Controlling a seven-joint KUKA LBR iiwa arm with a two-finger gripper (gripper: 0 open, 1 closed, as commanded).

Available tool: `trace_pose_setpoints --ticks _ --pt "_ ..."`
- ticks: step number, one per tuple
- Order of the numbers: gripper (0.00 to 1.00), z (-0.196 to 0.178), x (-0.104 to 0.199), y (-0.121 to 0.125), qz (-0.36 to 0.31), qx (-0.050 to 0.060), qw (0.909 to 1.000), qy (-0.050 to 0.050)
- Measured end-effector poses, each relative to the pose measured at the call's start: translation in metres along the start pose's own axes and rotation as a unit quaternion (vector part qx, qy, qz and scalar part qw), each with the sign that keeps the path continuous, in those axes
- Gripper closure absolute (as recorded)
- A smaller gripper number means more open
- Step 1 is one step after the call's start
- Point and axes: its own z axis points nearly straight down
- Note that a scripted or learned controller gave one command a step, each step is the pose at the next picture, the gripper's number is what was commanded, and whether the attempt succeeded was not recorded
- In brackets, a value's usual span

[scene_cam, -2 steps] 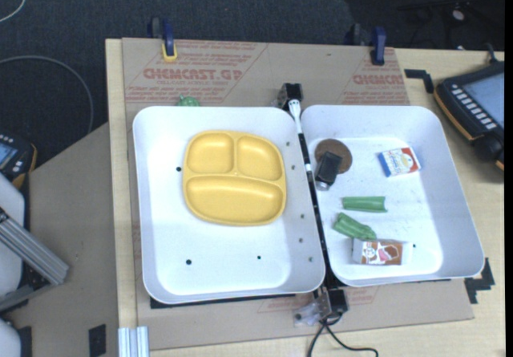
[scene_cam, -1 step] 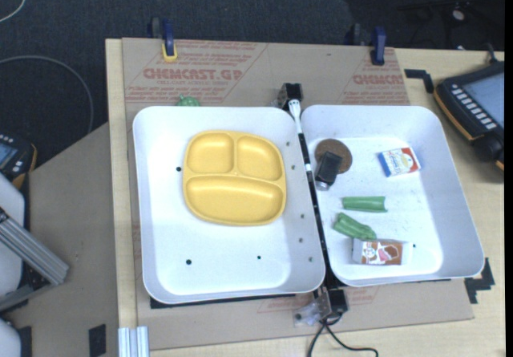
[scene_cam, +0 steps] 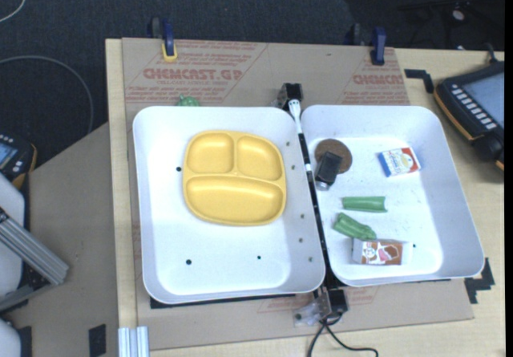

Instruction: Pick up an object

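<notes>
The right bin (scene_cam: 437, 187) holds several small objects. A brown round cookie (scene_cam: 338, 152) lies near its left wall, with a small dark block (scene_cam: 326, 168) partly over it. A small white, blue and red carton (scene_cam: 398, 161) rests toward the back right. Two green pods lie mid-bin, one straight (scene_cam: 364, 203) and one angled (scene_cam: 353, 227). A red and white packet (scene_cam: 378, 252) sits near the front wall. In the left bin (scene_cam: 160, 227) lies a yellow divided plate (scene_cam: 235, 177).
The bins stand on a brown board (scene_cam: 240, 66) held by two clamps (scene_cam: 167, 38) at the back. A yellow and black pendant (scene_cam: 481, 103) lies at the far right. Cables (scene_cam: 329, 315) run off the front between the bins.
</notes>
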Motion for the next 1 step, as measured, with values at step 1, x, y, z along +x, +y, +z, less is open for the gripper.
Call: trace_pose_setpoints --ticks 1 --pt "1.00 -0.0034 0.0000 0.0000 0.000 0.000 1.0000 0.000"
